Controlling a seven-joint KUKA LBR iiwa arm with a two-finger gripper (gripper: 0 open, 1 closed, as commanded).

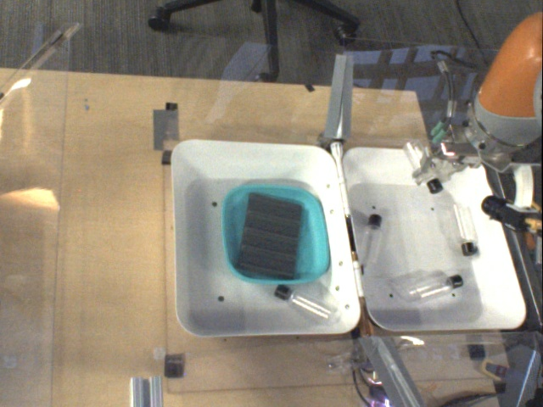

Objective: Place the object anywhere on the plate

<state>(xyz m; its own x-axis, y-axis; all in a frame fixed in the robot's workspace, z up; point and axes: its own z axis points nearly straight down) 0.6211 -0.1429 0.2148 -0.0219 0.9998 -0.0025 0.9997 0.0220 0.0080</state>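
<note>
arm [509, 83]: rounded orange shell up top, smooth and glossy, with a grey collar under it. Below that a cluttered silver-metal wrist section with small brackets, a teal/green fitting on its left side, and thin dark cables looping off the top. tool [433, 172]: pale, translucent-looking fingers with a dark tip, detail too blurred to resolve.

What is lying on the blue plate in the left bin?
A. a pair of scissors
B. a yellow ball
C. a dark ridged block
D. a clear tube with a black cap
C: a dark ridged block rests on the blue plate, while a clear capped tube lies off the plate, on the bin floor near its lower edge.
</note>
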